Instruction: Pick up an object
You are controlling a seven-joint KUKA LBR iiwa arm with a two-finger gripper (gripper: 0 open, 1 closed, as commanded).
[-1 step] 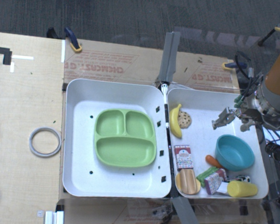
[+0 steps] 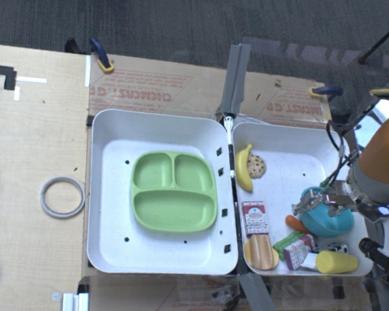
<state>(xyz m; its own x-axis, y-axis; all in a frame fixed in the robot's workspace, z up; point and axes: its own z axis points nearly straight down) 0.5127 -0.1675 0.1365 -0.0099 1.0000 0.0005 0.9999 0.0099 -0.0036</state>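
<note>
The right bin holds a banana, a cookie, a red and white box, a wooden piece, a carrot, a green item, a pink packet, a yellow cylinder and a teal bowl. My gripper hangs low over the left rim of the teal bowl, reaching in from the right. Part of the bowl is hidden by the wrist.
In the left bin lies a green divided plate. A grey ring rests on the bench to the left of the bins. Clamps and a metal divider post stand behind the bins.
</note>
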